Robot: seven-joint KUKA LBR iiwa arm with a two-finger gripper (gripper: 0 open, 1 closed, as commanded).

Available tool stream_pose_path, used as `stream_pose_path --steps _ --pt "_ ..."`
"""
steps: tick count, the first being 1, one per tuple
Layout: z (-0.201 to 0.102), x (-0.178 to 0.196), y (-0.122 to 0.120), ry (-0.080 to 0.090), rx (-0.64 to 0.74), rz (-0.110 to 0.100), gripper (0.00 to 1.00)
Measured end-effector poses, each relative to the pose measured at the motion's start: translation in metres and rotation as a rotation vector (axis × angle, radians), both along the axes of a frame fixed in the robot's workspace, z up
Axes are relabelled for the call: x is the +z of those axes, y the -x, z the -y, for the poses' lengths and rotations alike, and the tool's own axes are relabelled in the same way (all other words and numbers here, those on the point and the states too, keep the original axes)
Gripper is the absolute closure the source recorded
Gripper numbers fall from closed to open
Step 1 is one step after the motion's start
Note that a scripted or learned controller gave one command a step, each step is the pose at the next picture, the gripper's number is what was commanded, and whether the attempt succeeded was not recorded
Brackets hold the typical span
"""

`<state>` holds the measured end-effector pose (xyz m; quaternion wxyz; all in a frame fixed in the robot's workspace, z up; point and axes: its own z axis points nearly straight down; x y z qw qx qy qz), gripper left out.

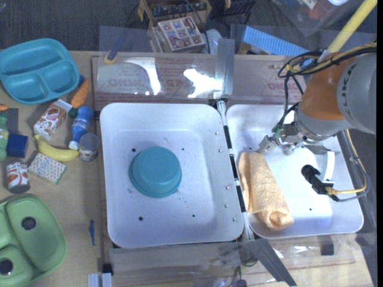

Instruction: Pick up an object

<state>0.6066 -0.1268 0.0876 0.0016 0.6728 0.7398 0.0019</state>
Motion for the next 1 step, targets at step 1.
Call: stream_pose_path --steps 1 --pt "-0.0062 0.1127 0.015 0.002 0.172 -0.003 0.0"
